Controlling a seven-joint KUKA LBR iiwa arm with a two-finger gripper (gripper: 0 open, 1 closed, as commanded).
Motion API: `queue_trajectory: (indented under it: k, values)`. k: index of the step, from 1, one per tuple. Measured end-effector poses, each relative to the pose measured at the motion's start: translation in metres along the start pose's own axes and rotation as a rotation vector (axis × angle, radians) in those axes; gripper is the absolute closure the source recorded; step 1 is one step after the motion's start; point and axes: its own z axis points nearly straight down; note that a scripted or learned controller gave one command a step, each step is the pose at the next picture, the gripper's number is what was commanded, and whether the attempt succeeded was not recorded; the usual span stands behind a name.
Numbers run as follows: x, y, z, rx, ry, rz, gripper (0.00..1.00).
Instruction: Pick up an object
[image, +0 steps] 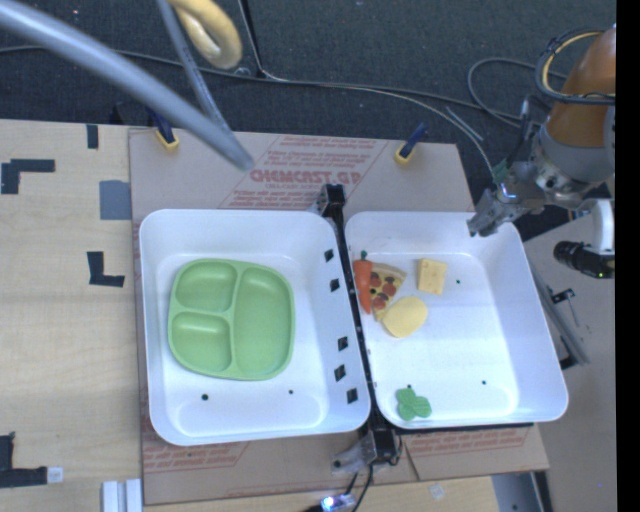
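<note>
holding: left bin (160, 300) carries a green divided plate (232, 318)
right bin (530, 330): carrot (363, 284), pizza slice (384, 287), cheese cube (432, 276), yellow chip (405, 318), green piece (412, 404)
gripper (487, 219): above that bin's far right corner, finger state unclear

right bin (520, 330) floor mostly bare, toy food (398, 300) clustered near divider (345, 300)

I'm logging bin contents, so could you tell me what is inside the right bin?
The right bin holds a pizza slice, cheese cube, pale yellow piece and green piece; nothing looks covered.
</note>
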Motion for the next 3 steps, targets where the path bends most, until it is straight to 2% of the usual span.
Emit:
queue_trajectory:
  k: [1, 3]
  values:
    - [0.000, 0.001, -0.035, 0.001, 0.001, 0.000, 1.00]
    - [0.106, 0.006, -0.003, 0.006, 0.002, -0.004, 1.00]
